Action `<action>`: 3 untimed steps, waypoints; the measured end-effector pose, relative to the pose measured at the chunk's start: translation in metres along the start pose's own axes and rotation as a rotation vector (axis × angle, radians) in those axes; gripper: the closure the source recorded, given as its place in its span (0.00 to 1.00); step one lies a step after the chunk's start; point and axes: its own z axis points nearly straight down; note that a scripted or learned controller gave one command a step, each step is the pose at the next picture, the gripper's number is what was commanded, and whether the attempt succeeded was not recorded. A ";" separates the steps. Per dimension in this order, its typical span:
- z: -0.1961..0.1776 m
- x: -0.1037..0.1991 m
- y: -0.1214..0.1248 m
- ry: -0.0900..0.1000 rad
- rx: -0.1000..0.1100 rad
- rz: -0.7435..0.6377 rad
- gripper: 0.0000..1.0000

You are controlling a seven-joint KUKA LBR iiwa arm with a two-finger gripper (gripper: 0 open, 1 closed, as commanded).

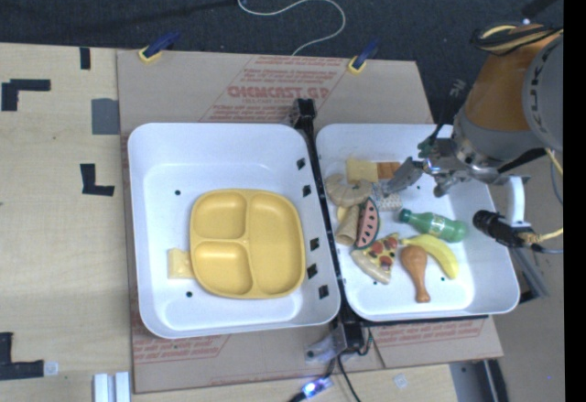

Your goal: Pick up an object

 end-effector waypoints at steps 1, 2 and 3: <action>0.053 -0.010 -0.002 0.000 0.001 0.001 0.00; 0.084 -0.009 -0.002 -0.001 -0.003 0.000 0.00; 0.071 -0.009 -0.001 -0.002 -0.006 -0.001 1.00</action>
